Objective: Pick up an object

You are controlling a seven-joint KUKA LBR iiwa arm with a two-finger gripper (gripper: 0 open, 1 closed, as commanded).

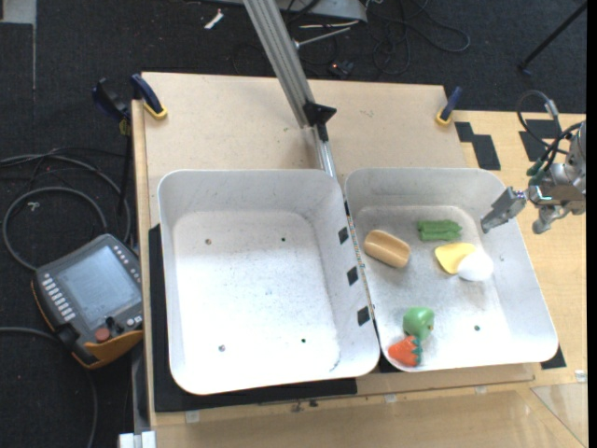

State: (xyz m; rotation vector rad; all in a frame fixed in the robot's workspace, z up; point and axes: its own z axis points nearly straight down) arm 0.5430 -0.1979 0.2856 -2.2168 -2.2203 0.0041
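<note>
The right bin [522, 278] holds several small objects: a tan bread roll [386, 248], a flat green piece [438, 231], a yellow piece [451, 256] touching a white egg-shaped object [477, 269], and a green pepper [419, 322] beside a red piece [403, 350] near the front rim. My gripper [520, 217] hovers over the bin's far right rim, up and to the right of the egg. Its two fingers stand apart, open, with nothing between them.
The left bin [187, 250] lies beside the right one, sharing a middle wall with black markers. A slanted metal bar [284, 59] runs from the top down to the bins' junction. Clamps sit at the bench's back corners. A teach pendant [89, 292] lies on the floor at left.
</note>
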